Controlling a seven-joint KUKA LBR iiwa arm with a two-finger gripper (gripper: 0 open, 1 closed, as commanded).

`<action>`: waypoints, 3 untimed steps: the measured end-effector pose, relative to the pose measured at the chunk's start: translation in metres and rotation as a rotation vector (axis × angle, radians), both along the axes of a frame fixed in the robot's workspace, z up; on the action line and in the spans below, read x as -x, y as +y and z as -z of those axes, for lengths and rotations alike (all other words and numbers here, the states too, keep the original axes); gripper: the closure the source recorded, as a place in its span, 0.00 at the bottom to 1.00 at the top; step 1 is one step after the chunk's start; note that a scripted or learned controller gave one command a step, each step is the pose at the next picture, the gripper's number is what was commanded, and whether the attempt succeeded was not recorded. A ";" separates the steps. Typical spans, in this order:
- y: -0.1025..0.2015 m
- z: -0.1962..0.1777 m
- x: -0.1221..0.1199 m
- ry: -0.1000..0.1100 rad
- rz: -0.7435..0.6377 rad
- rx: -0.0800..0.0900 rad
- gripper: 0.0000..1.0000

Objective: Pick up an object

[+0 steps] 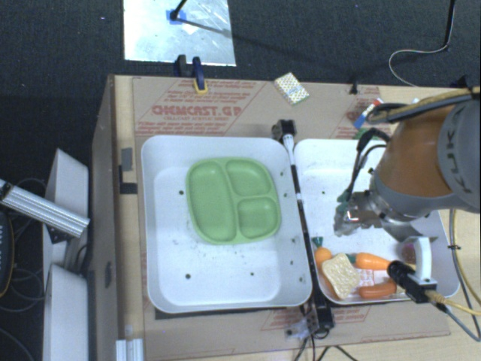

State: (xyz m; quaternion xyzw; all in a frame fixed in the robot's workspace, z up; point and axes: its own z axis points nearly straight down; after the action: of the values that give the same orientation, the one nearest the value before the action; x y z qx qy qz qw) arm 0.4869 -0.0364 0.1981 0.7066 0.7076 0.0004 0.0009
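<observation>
The right bin (323, 160) holds a small heap of toy food at its near end: a tan slice of bread (340, 274), an orange carrot (371, 262), a small orange piece (322, 255) and a reddish sausage (376, 290). My gripper (350, 218) hangs over the middle of the right bin, just beyond that heap and a little above it. Nothing shows between its fingers. The grey arm with its orange band (417, 156) covers the bin's right part.
The left bin (169, 277) carries a green divided plate (231, 199) in its middle. A ridge between the two bins (297, 201) runs close to the gripper's left. Brown cardboard (195, 111) lies beyond the bins, with a small patterned block (291, 88) on it.
</observation>
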 end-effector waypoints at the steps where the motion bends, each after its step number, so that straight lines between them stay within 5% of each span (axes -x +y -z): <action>1: 0.028 0.014 0.000 0.002 -0.002 -0.001 1.00; 3: 0.042 -0.013 0.000 -0.001 -0.003 -0.001 1.00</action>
State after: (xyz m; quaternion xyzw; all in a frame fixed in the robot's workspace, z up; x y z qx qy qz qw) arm 0.4873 0.0061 0.2110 0.7056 0.7086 0.0009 0.0008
